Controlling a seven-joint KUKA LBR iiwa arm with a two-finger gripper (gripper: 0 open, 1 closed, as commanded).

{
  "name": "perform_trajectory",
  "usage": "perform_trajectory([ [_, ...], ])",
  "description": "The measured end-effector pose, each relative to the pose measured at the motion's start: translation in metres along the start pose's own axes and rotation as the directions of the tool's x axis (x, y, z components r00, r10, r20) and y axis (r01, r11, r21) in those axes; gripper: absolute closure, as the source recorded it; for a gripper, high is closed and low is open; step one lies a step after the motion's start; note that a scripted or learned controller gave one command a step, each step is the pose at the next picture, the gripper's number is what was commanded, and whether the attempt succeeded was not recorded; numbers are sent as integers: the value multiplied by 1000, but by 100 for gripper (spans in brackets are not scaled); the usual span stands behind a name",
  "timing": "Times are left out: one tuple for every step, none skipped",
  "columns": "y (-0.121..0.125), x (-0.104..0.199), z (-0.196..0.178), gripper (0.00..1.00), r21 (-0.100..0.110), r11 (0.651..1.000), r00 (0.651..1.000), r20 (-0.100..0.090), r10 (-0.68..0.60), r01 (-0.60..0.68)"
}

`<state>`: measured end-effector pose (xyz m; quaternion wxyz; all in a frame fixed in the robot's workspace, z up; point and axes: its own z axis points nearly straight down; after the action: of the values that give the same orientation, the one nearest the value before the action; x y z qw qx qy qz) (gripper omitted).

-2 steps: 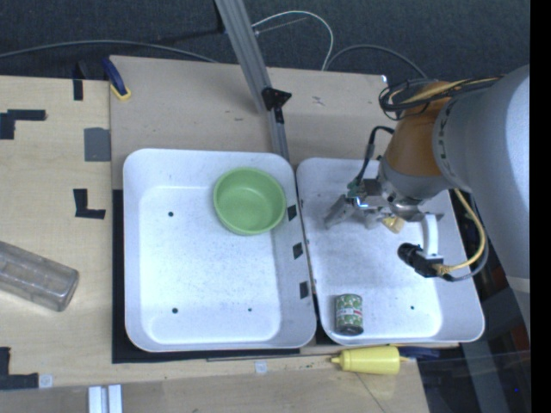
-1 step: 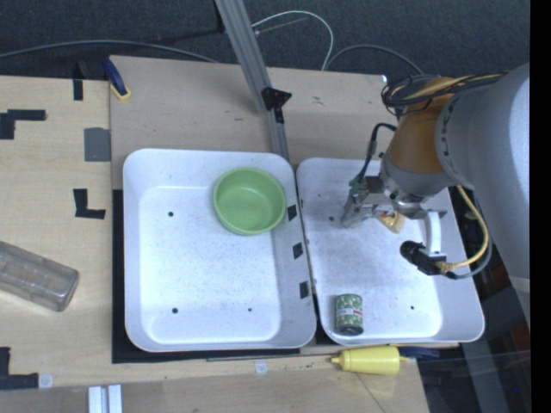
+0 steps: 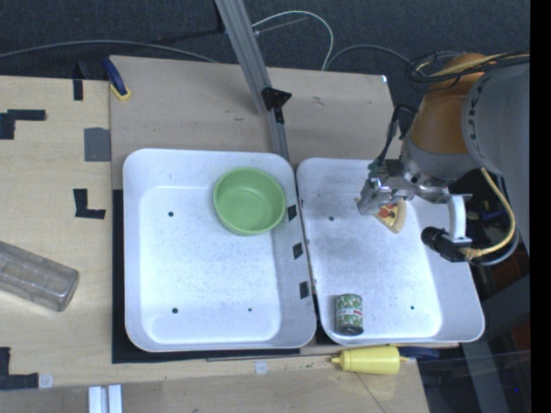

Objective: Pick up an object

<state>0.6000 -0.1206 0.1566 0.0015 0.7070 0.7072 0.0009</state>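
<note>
— Where's the arm right now?

— It reaches in from the right, and the gripper (image 3: 381,199) is low over the far part of the right bin (image 3: 448,312), near its back right corner. The orange band sits just above the wrist.

— Is the claw spread or pinched?

— From here I cannot tell. There is a small tan object (image 3: 395,217) with a bit of red on it right at the tip of the claw, touching it or just under it. Whether it is actually gripped or only lying beneath, I can't make out.

— Anything else in that bin?

— A small green can (image 3: 349,313) near the front edge, well apart from the claw.

— And the left bin?

— The left bin (image 3: 146,317) has a green bowl (image 3: 250,200) upright in its far right corner, close to the wall it shares with the other bin.

— Anything on the bench itself?

— A yellow squeeze bottle (image 3: 371,360) lies on its side just in front of the right bin, outside the rim. A clear plastic container (image 3: 33,275) lies far off to the left. A grey metal pole (image 3: 250,50) slants down to the back edge between the two bins.
</note>
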Motion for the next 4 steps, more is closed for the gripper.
perform_trajectory([
  [-1, -5, -44, 100, 0, 1000, 1000, 0, -1, 1],
  [-5, -8, -106, 100, -3, 1000, 1000, 1, -1, 1],
  [-2, 46, -103, 100, 4, 1000, 1000, -2, -6, 6],
  [-12, 98, -106, 100, 5, 1000, 1000, -2, -6, 6],
])
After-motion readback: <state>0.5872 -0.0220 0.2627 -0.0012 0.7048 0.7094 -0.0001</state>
